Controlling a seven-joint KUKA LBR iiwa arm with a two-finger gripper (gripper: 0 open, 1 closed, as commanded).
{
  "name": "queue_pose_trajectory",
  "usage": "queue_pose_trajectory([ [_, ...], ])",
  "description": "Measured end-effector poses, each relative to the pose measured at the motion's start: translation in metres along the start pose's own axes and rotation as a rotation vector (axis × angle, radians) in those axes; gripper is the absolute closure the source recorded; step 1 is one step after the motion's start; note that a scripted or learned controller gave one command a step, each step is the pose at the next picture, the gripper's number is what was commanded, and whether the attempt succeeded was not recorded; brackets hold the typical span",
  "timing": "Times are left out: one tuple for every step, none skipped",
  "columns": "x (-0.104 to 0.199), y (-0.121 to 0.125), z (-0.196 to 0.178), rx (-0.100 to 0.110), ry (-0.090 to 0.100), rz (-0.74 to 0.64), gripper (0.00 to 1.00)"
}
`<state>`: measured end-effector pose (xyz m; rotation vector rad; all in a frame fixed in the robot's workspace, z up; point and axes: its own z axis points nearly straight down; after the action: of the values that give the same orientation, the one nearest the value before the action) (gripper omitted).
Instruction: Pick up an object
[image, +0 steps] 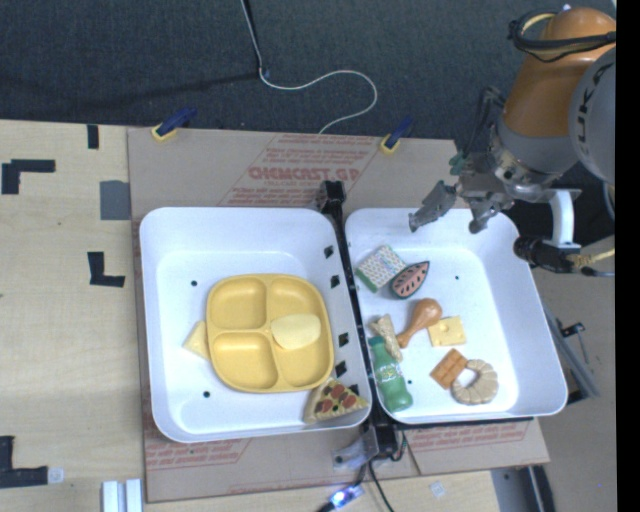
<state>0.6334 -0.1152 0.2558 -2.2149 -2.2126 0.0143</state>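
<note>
**Inspector:** Contents of the right bin (520, 300)?

**Assistant:** Small toy foods: a checkered waffle piece (380, 267), a brown drumstick (420, 318), a yellow cheese square (447, 331), a ring doughnut (475, 381) and a green bottle (389, 374) lying along the left wall.

**Inspector:** Gripper (450, 214)?

**Assistant:** At the bin's far edge, fingers spread with nothing between them. The waffle piece lies nearest, apart from it toward the bin's middle.

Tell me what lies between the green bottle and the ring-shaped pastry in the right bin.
In the camera view, an orange cracker-like piece lies between the green bottle and the ring-shaped pastry, close beside the pastry. The rest of that stretch is bare white bin floor.
</note>
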Motion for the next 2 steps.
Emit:
queue_pose_trajectory([
  [0.0, 0.002, -0.008, -0.013, -0.001, -0.002, 0.0],
  [-0.006, 0.006, 0.04, -0.008, -0.002, -0.002, 0.0],
])
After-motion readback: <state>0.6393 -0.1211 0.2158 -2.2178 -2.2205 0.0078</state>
